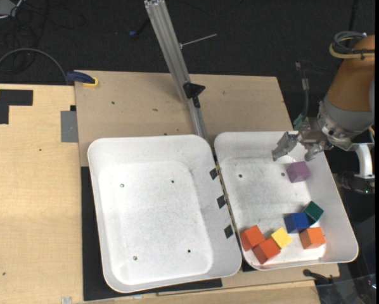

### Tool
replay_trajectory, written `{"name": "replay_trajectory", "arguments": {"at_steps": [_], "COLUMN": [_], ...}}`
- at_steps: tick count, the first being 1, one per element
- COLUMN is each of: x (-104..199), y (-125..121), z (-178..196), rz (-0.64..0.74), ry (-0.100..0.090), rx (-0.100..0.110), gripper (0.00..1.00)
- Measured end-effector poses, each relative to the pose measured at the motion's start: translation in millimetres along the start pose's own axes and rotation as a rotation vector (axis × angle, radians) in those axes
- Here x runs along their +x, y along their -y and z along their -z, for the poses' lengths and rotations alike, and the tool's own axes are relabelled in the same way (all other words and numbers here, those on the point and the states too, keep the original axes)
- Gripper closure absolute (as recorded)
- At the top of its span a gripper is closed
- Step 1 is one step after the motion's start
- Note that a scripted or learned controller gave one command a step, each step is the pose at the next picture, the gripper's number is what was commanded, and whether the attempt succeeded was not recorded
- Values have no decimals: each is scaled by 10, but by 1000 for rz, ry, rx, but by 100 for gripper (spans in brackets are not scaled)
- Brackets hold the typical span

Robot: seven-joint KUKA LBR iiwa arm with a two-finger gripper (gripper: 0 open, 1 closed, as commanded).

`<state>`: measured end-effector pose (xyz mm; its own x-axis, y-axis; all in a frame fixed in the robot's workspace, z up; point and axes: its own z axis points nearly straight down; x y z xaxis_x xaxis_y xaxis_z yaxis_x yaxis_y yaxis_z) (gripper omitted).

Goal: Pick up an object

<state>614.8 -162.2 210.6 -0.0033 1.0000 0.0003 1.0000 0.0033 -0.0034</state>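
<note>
Just below the gripper [299, 147], almost under its fingertips, sits the purple block [297, 171] on the floor of the right-hand bin [253, 189]. The two fingers look spread apart, one angling out toward the bin's middle and the other nearer the arm, and nothing sits between them. That makes the purple block the likeliest thing to go for, and it stands alone, well apart from the rest, so the fingers should have room on both sides.

To do this well, I would centre the open jaws over the block, square them to two opposite faces, and come straight down until the tips reach near the bin floor before closing. A grasp that is too shallow or skewed could tip or squirt the block away.

Farther from the gripper, toward the bin's front edge, lie the green block [314, 211], blue block [296, 222], yellow block [281, 237] and three orange blocks [312, 237], packed close together and harder to straddle.
</note>
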Motion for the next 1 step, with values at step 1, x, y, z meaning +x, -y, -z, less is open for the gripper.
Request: {"name": "replay_trajectory", "arguments": {"at_steps": [1], "x": [0], "y": [0], "z": [0], "rz": [0], "ry": [0], "rx": [0], "gripper": [0]}}
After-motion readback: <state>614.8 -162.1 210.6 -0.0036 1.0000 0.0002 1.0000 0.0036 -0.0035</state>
